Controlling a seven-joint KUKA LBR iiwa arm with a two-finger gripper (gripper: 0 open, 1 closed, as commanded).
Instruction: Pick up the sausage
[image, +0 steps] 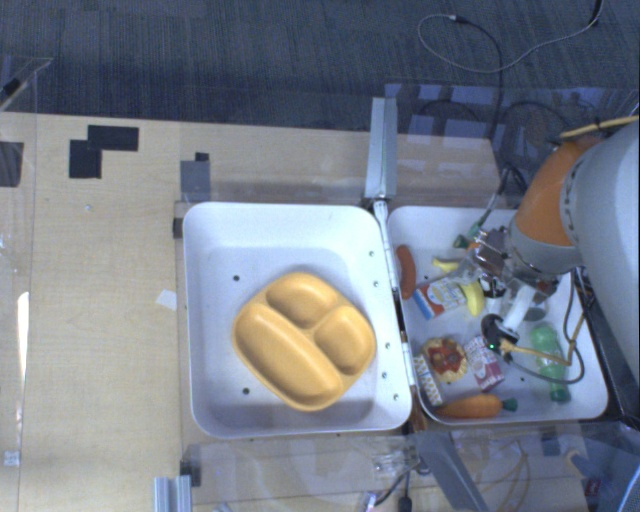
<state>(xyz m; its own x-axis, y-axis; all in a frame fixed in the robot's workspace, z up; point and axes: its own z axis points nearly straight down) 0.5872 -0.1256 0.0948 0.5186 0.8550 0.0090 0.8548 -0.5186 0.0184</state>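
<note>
Sausage (405, 270): you'll find it lying lengthwise in the right bin (590, 405), close against the left wall, likely just where it came to rest. Gripper (497, 262): low over the bin's middle, well right of the sausage; whether the fingers are open you cannot tell, and nothing shows between them. Between them: a yellow item (470, 296) and a packet (436, 299). Nearby: carrot (468, 406), pizza (446, 359), green toy (546, 342). Left bin (200, 300): yellow tray (303, 340).
</note>
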